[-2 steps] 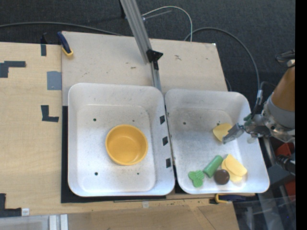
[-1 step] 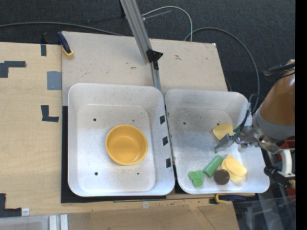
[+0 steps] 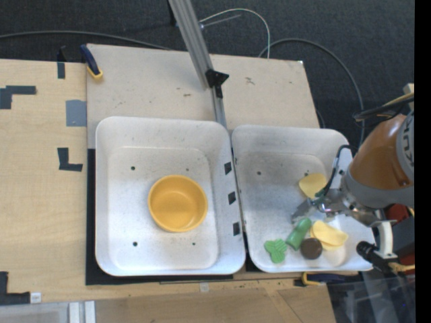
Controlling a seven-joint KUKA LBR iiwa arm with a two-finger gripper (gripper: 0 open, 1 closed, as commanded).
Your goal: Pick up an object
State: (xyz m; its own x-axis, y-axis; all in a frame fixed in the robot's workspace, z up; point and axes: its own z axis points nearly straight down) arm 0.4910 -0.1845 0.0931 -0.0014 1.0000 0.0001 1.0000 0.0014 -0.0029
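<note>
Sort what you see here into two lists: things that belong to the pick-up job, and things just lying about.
Belong to the job:
gripper
yellow piece
green bottle
green toy
brown ball
yellow banana-like piece
right bin

Just lying about:
yellow bowl
left bin
clamp
cables

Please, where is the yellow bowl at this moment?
The yellow bowl sits in the left bin of the camera view, near its middle and slightly toward the front, well apart from the small objects in the right bin.

bins (image 3: 108,180): 2 | yellow bowl (image 3: 178,202): 1 | small objects (image 3: 311,247): about 5
</note>
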